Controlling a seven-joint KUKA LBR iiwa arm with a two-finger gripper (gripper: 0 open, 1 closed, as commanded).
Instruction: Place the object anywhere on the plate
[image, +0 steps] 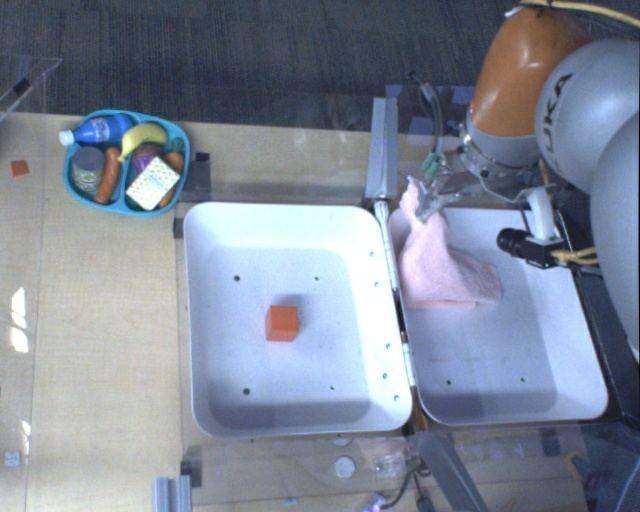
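My pincer (425, 200) seems clamped on the pink cloth (445, 270), though I can't be sure; dragging limp fabric could snag the right bin's (520, 390) rim.

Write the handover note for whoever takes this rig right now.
Gripper: at the top left corner of the right bin, pinching the upper tip of the pink cloth; the cloth hangs from it and trails onto the bin floor.
Orange block: lies alone in the left bin.
Blue dish of toy groceries: on the bench, top left, outside the bins.
Done: cloth gripped and partly lifted.
Left: carry it to a plate and release.
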